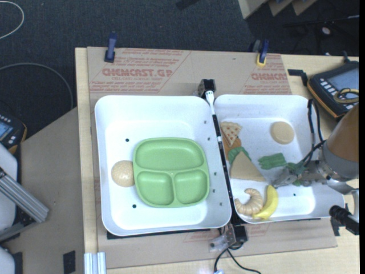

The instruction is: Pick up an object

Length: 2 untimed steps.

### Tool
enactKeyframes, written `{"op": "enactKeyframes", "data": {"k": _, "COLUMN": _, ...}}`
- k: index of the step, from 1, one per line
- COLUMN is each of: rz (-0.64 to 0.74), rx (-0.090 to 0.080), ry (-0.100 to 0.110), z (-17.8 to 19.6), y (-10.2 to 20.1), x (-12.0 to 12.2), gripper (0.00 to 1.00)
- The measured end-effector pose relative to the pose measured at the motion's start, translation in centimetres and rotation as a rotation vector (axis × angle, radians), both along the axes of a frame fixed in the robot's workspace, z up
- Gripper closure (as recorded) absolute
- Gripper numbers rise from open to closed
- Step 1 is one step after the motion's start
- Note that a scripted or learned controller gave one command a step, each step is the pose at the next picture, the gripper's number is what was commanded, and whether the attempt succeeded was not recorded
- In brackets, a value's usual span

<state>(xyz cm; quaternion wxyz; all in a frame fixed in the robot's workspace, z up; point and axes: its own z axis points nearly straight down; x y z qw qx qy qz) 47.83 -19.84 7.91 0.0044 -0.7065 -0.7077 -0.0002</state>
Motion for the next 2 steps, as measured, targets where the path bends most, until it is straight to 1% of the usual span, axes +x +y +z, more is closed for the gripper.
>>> {"op": "enactKeyframes", "data": {"k": 1, "rz": 0.007, "rx": -0.002, "ry": -0.004, "z": 2.5, "y": 9.8, "x": 0.4, "gripper": 0.0}}
{"op": "enactKeyframes", "data": {"k": 2, "rz": 0.011, "rx": -0.003, "ry": -0.015, "z": 11.0, "y": 19.9, "x": 1.0, "gripper": 0.0}}
